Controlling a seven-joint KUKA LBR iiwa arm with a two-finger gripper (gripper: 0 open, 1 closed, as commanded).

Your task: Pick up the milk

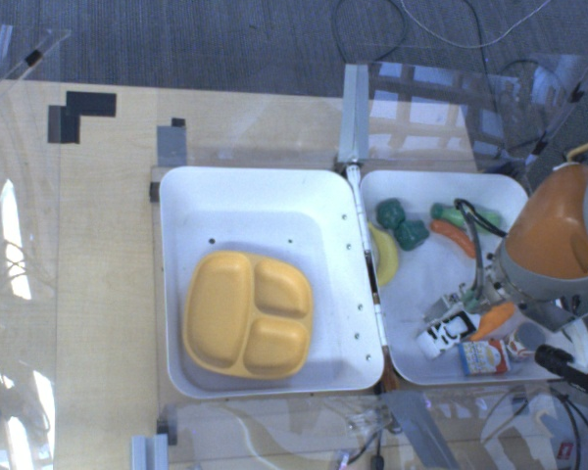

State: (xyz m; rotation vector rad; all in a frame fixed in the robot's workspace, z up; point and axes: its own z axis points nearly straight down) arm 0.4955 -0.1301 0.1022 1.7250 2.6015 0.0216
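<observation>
The milk (pixel 442 333) is a small white carton with black patches, lying on its side near the front of the right bin (pixel 412 365). My gripper (pixel 463 305) hangs low over the bin, just above and to the right of the milk, close to it or touching it. The grey wrist and its orange band (pixel 559 228) cover the bin's right side. From this view I cannot make out whether the carton is held.
A yellow divided plate (pixel 247 313) lies in the left bin (pixel 245 189). The right bin also holds a banana (pixel 384 253), two dark green pieces (pixel 400 223), a green vegetable (pixel 463 215), two carrots (pixel 454 235) (pixel 495 318) and a blue and orange carton (pixel 485 357).
</observation>
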